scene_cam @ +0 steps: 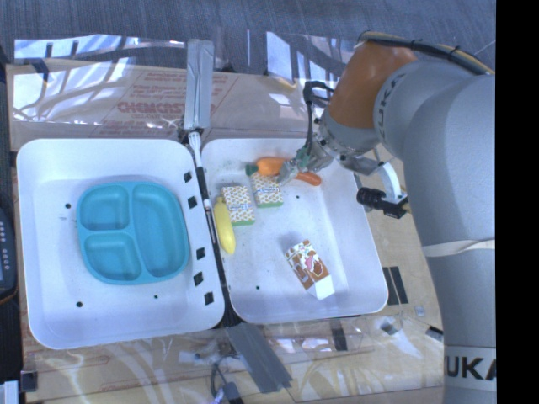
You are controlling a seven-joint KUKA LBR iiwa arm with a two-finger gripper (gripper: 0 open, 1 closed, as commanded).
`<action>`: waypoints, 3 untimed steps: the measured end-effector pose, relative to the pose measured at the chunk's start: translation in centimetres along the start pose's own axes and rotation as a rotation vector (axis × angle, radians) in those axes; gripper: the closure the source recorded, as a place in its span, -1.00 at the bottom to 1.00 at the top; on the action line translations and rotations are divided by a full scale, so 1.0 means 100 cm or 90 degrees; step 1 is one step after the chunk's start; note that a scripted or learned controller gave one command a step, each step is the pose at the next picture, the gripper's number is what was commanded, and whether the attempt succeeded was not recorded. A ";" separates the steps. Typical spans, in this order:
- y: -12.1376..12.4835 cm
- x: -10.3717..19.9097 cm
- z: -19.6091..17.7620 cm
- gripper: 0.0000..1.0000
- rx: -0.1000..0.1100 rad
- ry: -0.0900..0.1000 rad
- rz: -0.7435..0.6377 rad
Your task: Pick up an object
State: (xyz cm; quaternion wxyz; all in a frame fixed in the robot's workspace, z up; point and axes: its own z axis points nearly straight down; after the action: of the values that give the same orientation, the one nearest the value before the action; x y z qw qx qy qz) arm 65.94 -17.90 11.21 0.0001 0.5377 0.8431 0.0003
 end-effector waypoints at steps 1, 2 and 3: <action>0.006 0.016 -0.103 1.00 -0.002 -0.002 0.140; 0.005 0.016 -0.099 -1.00 0.002 0.000 0.140; -0.003 -0.003 0.013 -1.00 0.001 0.001 0.110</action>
State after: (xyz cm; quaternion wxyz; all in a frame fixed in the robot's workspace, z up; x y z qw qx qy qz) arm 65.80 -18.33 9.89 -0.0013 0.6086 0.7935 -0.0001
